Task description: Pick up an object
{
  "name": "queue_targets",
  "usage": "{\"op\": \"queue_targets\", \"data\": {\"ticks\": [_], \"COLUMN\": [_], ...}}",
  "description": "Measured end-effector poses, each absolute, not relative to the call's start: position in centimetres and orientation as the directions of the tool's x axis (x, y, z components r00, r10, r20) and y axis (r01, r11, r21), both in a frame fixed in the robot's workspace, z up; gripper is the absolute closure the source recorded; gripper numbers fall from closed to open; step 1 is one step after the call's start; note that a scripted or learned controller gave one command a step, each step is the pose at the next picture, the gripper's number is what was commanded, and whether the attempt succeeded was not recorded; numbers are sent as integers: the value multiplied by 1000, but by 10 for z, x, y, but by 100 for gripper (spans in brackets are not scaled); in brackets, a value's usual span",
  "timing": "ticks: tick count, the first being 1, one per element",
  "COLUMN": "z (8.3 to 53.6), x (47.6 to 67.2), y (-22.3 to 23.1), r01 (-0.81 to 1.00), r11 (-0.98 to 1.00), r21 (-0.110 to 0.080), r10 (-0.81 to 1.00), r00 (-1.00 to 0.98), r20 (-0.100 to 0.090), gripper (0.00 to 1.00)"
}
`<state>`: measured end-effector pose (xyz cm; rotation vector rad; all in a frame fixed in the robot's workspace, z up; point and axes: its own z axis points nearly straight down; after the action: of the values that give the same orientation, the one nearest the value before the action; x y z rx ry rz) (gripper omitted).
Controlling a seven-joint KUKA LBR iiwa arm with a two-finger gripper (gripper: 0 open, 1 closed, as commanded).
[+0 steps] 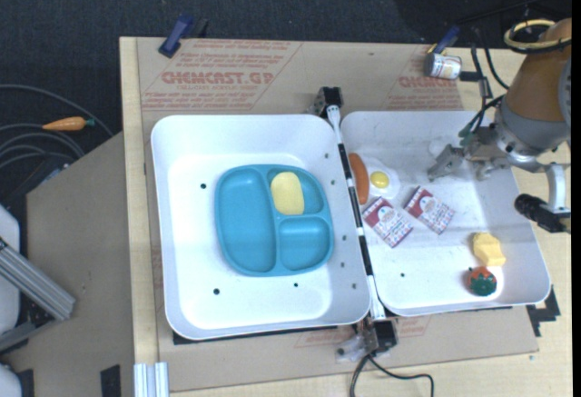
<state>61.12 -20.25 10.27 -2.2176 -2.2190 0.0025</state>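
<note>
Over the right bin (536, 291), we hover the gripper (454, 161), empty.
Its jaws look wide; next we descend onto a packet (428, 209).

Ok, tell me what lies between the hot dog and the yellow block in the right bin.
In the camera view, two red-and-white packets lie between the hot dog and the yellow block.

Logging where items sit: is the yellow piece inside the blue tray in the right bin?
No, the yellow piece lies in the blue tray, in the left bin.
</note>
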Motion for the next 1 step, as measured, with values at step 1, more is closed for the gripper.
{"op": "queue_targets", "data": {"ticks": [1], "z": [85], "x": [661], "y": [-142], "r01": [1000], "r11": [2], "r21": [1], "r10": [1000], "r00": [-2], "r20": [1], "gripper": [0]}}
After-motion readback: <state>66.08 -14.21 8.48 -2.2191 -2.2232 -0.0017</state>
